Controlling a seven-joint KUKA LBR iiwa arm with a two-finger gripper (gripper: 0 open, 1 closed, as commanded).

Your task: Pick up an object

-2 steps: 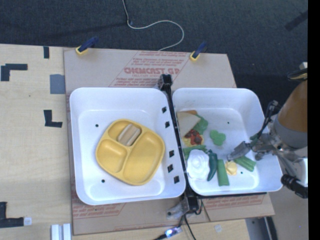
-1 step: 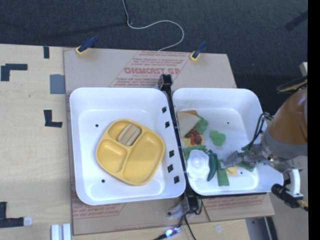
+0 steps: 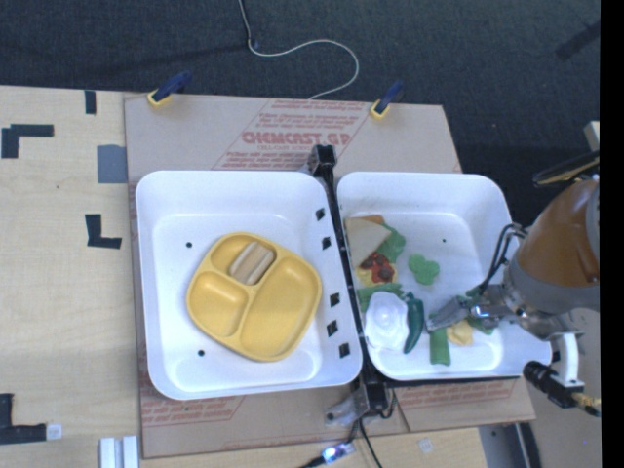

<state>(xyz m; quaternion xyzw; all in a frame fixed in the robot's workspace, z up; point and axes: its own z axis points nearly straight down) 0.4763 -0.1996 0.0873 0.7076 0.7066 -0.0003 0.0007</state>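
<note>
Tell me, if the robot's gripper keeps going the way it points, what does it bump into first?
Probably the dark green toy. The gripper points left across the right bin, and that toy lies just ahead of its tip. Its height above the toys is unclear.

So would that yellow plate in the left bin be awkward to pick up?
Probably. The yellow plate lies flat and wide, so two fingers would likely only catch its rim. It looks like stiff, light plastic, apt to slide across the smooth left bin if pushed.
</note>
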